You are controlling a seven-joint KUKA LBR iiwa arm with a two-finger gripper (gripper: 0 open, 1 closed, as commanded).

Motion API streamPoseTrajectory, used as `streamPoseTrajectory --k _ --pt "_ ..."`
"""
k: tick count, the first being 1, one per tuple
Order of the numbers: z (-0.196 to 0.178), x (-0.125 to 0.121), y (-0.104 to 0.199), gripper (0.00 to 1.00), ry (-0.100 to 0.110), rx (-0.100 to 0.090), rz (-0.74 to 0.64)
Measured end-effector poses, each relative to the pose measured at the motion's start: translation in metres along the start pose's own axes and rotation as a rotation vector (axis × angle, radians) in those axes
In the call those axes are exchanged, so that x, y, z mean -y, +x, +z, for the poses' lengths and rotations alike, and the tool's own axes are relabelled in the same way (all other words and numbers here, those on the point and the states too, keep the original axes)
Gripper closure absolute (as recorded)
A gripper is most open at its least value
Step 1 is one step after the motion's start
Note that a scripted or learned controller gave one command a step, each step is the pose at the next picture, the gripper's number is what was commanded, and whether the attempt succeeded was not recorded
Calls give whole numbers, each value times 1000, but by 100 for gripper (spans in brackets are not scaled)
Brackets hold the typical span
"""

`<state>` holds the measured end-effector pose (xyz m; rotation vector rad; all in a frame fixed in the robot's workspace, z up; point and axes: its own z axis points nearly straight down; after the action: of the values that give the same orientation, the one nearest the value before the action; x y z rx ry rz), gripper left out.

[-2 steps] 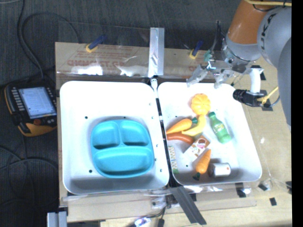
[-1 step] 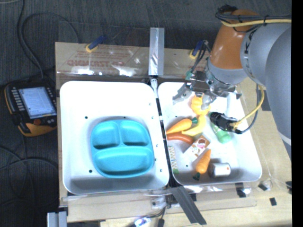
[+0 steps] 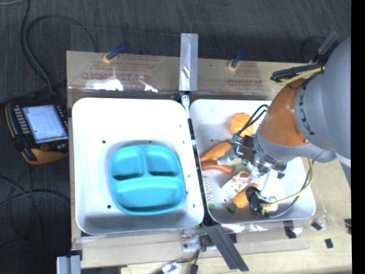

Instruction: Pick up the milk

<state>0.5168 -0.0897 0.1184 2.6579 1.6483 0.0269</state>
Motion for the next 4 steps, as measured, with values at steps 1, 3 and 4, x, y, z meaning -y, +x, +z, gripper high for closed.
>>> streamPoseTrajectory --k 1,3,4 --pt "-63 63 54 0 26 13 133" --pt "-180 61 65 100 22 14 71" --pt "-165 108 151 100 25 15 52"
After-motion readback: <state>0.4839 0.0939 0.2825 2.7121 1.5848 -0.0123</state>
